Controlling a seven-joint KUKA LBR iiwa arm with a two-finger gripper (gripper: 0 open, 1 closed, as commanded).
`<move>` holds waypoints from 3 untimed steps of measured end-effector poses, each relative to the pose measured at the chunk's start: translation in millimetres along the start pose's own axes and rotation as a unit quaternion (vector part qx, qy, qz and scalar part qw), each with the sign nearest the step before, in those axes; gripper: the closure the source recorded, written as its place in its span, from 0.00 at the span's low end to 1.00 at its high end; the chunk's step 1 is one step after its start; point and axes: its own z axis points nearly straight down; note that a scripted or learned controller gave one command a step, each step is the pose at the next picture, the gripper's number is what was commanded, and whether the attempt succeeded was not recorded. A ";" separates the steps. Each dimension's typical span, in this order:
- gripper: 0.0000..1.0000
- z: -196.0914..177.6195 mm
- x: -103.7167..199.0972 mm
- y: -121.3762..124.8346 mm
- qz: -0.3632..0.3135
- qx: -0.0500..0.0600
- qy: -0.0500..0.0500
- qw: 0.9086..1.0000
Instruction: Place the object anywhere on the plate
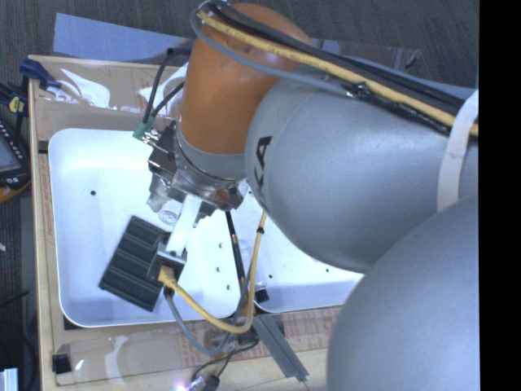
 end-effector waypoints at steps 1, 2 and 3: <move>1.00 -1.3 47.8 -30.8 -0.073 -0.001 0.001 0.997; 1.00 -81.0 22.7 -14.8 -0.268 -0.003 0.003 0.963; 1.00 -96.6 -1.0 1.2 0.074 -0.003 0.003 0.997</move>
